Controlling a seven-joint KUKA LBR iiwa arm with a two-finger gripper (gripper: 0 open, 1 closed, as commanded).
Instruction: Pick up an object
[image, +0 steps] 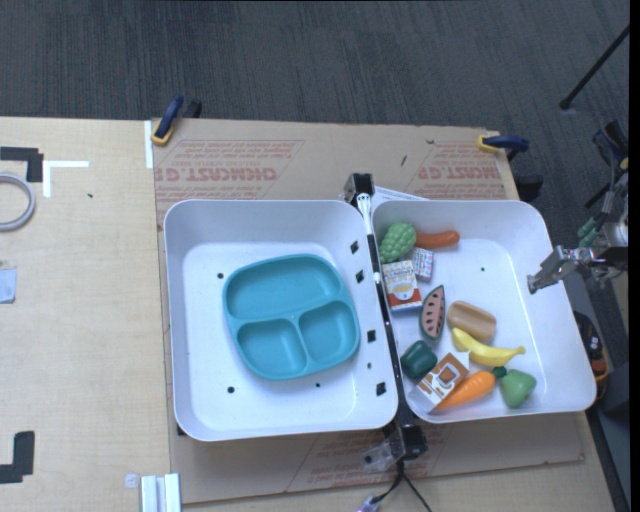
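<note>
Table (80, 330) — two white bins: left bin (190, 300) holds teal tray (290, 315); right bin (520, 260), toy foods; hand (560, 265) at its rim — grip state unclear.

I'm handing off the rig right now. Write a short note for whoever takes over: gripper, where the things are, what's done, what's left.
Gripper: at the right bin's right rim, above the wall, nothing visible in it; too small to tell whether the jaws are open.
Right bin: toy food along its left and front, including green fruit, sausage, watermelon slice, bun, banana, carrot.
Left bin: teal divided tray.
Done: nothing picked yet.
Left: move over the food, descend, grasp one item, lift.
</note>
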